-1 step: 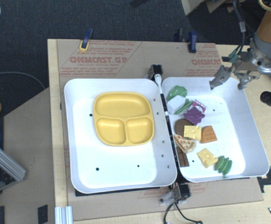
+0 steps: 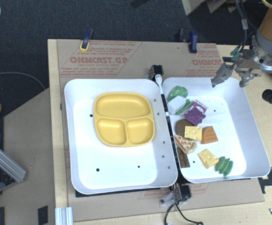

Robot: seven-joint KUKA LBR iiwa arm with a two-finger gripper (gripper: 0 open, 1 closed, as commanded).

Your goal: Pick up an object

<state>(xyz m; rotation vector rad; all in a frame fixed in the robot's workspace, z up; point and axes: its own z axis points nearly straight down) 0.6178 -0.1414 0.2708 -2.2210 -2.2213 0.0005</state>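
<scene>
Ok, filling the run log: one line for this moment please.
gripper: open, holds nothing, above right bin's far edge | toy food: in right bin | yellow tray: in left bin

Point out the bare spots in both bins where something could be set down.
Left bin: a broad bare strip along the near wall, in front of the yellow divided tray, plus narrower margins on its left and far sides. Right bin: its right half is bare, from the tool down to the near wall. Crowded: the toy food pile along the right bin's left side.
</scene>
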